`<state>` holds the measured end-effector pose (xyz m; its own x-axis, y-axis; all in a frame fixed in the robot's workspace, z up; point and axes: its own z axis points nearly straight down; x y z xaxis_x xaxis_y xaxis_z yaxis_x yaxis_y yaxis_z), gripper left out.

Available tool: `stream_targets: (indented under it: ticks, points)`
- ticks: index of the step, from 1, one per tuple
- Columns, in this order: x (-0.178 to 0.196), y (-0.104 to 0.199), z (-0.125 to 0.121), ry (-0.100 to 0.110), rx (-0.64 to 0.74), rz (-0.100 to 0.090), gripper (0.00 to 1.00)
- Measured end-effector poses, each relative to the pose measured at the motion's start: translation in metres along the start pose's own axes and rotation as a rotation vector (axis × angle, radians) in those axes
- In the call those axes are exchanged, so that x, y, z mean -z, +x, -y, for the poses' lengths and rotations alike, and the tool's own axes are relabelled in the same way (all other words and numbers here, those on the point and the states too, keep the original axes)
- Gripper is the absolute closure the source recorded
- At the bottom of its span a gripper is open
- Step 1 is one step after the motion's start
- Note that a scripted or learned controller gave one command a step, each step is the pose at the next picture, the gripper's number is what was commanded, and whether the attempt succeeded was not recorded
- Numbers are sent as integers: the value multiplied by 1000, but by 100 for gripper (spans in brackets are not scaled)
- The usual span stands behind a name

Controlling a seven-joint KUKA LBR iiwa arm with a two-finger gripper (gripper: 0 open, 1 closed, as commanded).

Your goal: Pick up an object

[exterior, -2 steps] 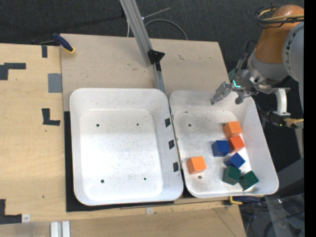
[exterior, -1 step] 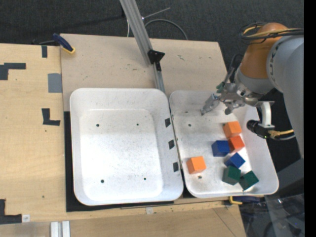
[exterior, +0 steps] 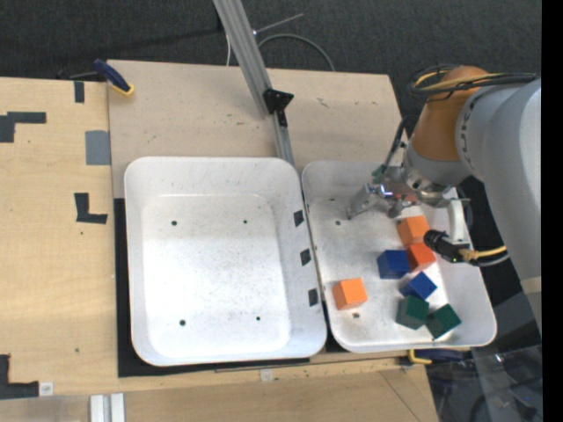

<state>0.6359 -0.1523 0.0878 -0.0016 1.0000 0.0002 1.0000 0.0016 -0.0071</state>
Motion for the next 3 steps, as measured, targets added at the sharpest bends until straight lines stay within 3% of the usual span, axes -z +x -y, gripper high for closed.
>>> stream_targets:
  ticks: [1, 3]
  points:
    - [14, 1, -2, -5, 2, 1, 100]
    - [111, -3, -9, -10, 0, 1, 100]
